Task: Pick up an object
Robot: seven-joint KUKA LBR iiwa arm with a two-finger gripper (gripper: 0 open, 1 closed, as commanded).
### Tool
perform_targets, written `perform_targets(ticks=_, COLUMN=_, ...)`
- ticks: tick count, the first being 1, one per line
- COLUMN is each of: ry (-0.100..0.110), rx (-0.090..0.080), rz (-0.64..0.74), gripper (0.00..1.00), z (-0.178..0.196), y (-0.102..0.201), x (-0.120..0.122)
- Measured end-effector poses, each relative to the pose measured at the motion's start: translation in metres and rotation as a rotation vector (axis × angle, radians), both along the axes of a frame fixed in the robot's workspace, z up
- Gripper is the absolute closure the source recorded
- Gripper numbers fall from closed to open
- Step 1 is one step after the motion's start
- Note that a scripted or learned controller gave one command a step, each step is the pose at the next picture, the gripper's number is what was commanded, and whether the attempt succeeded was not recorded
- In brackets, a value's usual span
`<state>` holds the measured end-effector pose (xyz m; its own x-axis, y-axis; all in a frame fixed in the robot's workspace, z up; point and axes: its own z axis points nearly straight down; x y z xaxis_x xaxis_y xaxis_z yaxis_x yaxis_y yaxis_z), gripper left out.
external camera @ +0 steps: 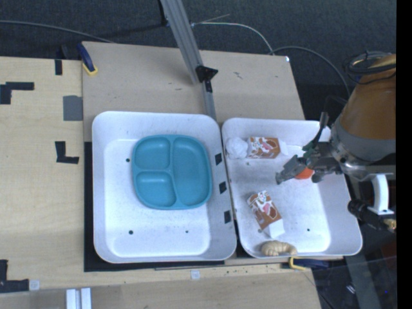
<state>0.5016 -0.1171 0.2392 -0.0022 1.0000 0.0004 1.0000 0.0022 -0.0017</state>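
A small brown-and-white packet lies flat near the middle of the right bin, tilted so one end points toward the bin's front edge. It looks like a light, crinkly wrapper, soft enough to buckle and slick enough to slide on the white floor; a pinch across its narrow width, near the middle, seems the safest hold.

A second packet of the same kind rests against the bin's back wall, with a crumpled clear-white wrapper touching its left end in the back left corner. A pale, lumpy pastry-like piece sits against the front wall, just beside the first packet's lower end; it appears soft and easily crushed.

The gripper hangs over the right half of this bin, between the two packets and apart from both, its dark tip pointing left. Something orange shows close behind the tip, though what it is cannot be made out. Whether the jaws stand apart or together cannot be told from this angle, and nothing is seen between them.

The grey arm reaches in over the bin's right edge. In the left bin a blue divided plate lies flat near the centre, stiff and broad, a poor fit for a narrow pinch.
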Motion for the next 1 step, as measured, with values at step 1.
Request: perform_targets(ticks=1, ry=0.0, rx=0.0, rz=0.0, gripper=0.0, z=0.0, y=-0.0001, x=0.0)
